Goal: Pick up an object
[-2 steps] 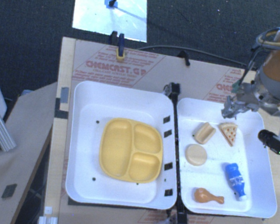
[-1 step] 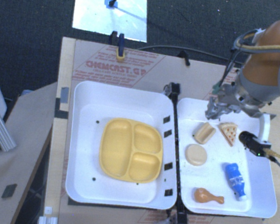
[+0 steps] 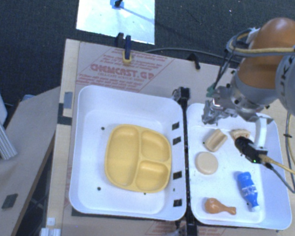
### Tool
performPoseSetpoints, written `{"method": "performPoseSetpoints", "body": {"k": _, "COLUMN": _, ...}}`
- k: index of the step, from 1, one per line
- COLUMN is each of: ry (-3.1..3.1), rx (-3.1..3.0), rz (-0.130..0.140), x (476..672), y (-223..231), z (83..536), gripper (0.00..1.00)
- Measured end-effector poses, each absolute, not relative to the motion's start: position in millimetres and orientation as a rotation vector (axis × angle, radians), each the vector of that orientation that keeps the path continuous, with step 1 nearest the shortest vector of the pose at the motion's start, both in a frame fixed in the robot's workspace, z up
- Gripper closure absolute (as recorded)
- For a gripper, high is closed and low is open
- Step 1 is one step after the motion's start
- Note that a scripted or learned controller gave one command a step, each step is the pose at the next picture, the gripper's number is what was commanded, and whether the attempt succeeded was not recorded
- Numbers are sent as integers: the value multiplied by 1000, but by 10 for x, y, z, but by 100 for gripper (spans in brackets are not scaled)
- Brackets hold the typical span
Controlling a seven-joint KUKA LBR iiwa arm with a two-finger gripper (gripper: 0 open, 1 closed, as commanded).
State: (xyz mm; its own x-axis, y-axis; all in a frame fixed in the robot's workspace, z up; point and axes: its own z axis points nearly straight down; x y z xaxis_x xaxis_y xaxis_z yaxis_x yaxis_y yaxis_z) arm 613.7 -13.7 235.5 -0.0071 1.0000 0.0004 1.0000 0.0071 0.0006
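pick not done | gripper (image 3: pixel 211 116) over right bin (image 3: pixel 281 215), fingers' gap cannot tell | bottle (image 3: pixel 248 189), 4 other items all lying

One camera sat fixed above the bench (image 3: pixel 61 130), looking down at a slant from its front edge. It stood far enough back to take in both white bins (image 3: pixel 92 107), side by side, and dark floor beyond. The arm (image 3: pixel 286 63) entered from the right.
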Motion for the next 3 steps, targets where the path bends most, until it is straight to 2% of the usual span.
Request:
{"method": "performPoseSetpoints", "body": {"k": 1, "ry": 2230, "rx": 2212, "rz": 3, "x": 6156, "y": 350, "z": 2395, "gripper": 100}}
{"method": "performPoseSetpoints", "body": {"k": 2, "ry": 2232, "rx": 2213, "rz": 2, "x": 6081, "y": 797, "z": 2259, "gripper": 100}}
{"method": "performPoseSetpoints", "body": {"k": 3, "ry": 2226, "rx": 2216, "rz": 2, "x": 6085, "y": 772, "z": 2265, "gripper": 0}}
